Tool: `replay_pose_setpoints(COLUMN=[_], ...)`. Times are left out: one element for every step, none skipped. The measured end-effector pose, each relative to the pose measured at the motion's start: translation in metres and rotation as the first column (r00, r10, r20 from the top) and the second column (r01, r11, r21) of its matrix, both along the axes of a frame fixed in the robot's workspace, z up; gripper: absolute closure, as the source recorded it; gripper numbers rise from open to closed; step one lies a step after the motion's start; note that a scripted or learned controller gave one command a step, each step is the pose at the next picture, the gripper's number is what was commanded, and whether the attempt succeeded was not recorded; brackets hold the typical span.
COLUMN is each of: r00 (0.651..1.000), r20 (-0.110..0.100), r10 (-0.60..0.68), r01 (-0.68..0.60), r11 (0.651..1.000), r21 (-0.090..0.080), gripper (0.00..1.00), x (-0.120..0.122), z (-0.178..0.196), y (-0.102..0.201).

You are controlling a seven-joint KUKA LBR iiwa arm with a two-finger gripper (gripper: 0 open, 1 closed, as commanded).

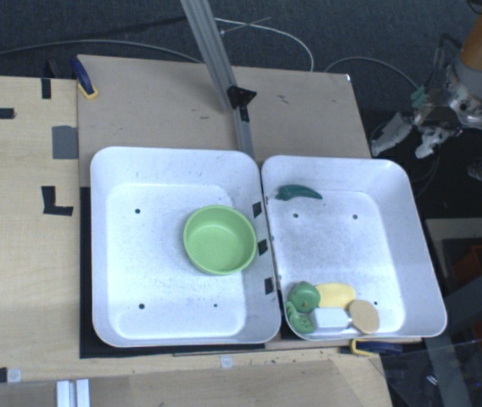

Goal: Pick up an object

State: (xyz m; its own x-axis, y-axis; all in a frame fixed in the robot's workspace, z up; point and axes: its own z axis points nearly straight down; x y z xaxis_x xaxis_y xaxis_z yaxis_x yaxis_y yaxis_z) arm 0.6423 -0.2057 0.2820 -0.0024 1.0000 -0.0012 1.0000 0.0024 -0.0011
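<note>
While the arm (479, 49) hangs off the bench at upper right, two white bins sit side by side: left bin (114, 227) holding a green bowl (219, 240); right bin (411, 227) holding a dark green piece (297, 193) by its far wall and, clustered in the near corner, a yellow piece (335, 294), tan disc (363, 315), green ball (305, 296) and white block (331, 318). Gripper (421, 130) well clear of the bins (jaw state: cannot be told).

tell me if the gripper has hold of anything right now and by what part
Nothing is held. The gripper is up at the right, outside the bins, with nothing between its fingers. The green bowl sits in the left bin, and the small items are clustered in the right bin.
</note>
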Motion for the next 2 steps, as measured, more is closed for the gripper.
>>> replay_pose_setpoints(r00=[1.000, 1.000], r20=[-0.001, -0.004], r10=[0.000, -0.001], r01=[0.000, 0.001], r11=[1.000, 1.000], r21=[0.000, 0.001], gripper=[0.00, 0.00], x=[0.000, -0.004], z=[0.000, -0.044], y=[0.000, 0.000])
